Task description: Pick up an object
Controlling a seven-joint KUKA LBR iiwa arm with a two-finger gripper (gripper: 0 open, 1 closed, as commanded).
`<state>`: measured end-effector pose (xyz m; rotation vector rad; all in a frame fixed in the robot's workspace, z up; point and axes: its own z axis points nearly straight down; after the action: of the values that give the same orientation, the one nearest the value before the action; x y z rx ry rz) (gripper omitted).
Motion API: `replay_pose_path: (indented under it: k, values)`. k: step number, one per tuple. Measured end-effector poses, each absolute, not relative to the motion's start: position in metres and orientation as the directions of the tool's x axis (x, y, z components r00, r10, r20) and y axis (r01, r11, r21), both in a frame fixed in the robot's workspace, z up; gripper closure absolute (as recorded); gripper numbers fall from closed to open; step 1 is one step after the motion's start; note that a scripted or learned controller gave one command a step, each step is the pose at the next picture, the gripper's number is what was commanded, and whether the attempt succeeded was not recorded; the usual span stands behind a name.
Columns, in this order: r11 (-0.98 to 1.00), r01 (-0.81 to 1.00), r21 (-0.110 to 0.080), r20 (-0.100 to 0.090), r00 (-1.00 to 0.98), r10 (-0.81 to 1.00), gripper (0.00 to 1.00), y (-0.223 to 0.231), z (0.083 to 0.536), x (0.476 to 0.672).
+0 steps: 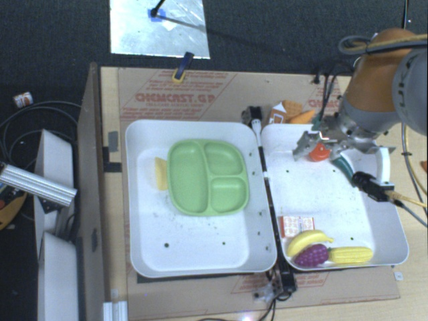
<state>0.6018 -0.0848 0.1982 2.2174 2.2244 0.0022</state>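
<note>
Right bin (374, 239) | orange object (319, 152) beneath jaws (319, 147)

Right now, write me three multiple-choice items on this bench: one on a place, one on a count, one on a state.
1. Where does the green tray lie?
A. the left bin
B. the right bin
C. the cardboard behind the bins

2. How many compartments does the tray have?
A. two
B. three
C. five

3. How does the tray lie?
A. face down
B. on edge
C. flat, face up

Answers:
1. A, it lies inside the left bin's walls.
2. B, one large section and two smaller ones show.
3. C, its hollows open upward.
</note>
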Motion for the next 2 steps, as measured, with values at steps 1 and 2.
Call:
replay_pose_path:
  k: [1, 2]
  values:
    - [0.0, 1.0, 0.006, -0.002, 0.0, 1.0, 0.0, -0.139, 0.158, 0.66]
    - [0.001, 1.0, 0.0, -0.001, -0.001, 1.0, 0.0, -0.154, 0.081, 0.664]
